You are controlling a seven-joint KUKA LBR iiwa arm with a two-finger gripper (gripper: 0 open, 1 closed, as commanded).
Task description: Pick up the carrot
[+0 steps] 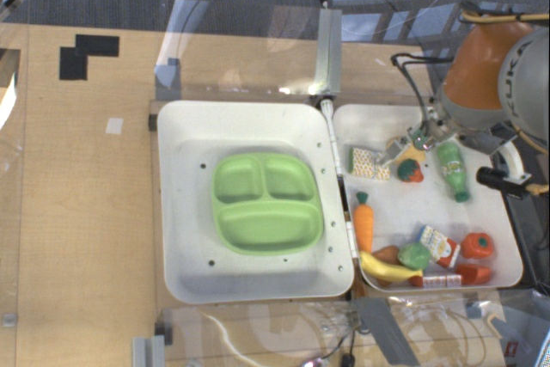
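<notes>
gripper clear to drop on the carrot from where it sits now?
Probably yes. The carrot lies by the right bin's left wall, nothing on top of it; only the banana lies near its tip. The gripper hangs above the strawberry, further back in that bin. The wall may crowd the jaws.

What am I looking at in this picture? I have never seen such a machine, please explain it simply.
One camera looks down at a slant on a bench with two shallow white bins. The grey and orange shape at the right is a robot arm; its end effector hangs over the right bin. That bin holds toy food: a carrot near its left wall, a banana, a green bottle, a tomato. The left bin holds a green divided plate. The carrot lies untouched; I see nothing held.
</notes>
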